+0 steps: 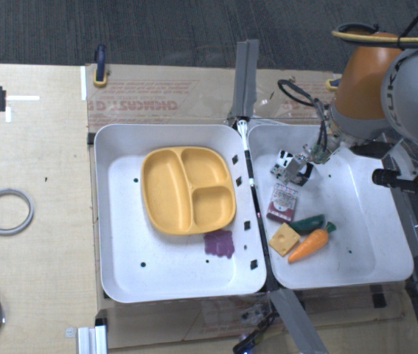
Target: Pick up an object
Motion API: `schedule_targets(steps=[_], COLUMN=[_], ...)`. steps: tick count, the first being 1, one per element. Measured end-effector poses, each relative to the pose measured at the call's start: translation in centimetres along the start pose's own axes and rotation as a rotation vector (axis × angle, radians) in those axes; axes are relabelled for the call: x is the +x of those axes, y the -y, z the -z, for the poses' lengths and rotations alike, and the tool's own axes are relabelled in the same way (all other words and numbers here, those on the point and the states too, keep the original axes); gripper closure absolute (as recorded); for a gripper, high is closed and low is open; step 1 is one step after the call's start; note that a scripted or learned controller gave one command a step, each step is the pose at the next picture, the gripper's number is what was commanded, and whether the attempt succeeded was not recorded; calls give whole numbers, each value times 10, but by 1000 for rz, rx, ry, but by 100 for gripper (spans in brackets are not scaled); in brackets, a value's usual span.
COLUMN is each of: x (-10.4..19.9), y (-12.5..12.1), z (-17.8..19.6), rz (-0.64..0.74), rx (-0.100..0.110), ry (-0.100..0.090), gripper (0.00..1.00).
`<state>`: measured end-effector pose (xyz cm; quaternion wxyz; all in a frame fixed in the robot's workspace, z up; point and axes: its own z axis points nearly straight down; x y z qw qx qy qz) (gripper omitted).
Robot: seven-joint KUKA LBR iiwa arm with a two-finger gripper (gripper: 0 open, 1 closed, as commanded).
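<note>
My gripper [291, 168] hangs low over the upper left part of the right bin [371, 264], reaching in from the grey and orange arm [363, 87]. Just below it lies a maroon and white packet [282, 202], apart from the gripper or barely under its tip; which one I cannot tell. Further toward the front lie a yellow cheese block [283, 240], an orange carrot [309, 245] and a dark green piece [309, 224], close together. Nothing is seen held in the gripper.
The left bin [120, 271] holds a yellow divided plate [189, 189] and a small purple item [220, 244]. A grey divider bar [245, 80] runs between the bins. A grey tape ring [6, 211] lies on the bench at far left.
</note>
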<state>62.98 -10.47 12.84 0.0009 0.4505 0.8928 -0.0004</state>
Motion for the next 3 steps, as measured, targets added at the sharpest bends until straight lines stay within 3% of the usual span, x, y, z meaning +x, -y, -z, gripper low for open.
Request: schedule_targets(steps=[1, 2, 3], x=[-16, -16, 19], y=[-25, -26, -40], z=[-36, -26, 63], rz=[-131, -128, -644], rx=[0, -1, 2], ry=[1, 5, 0], gripper=[0, 100, 100])
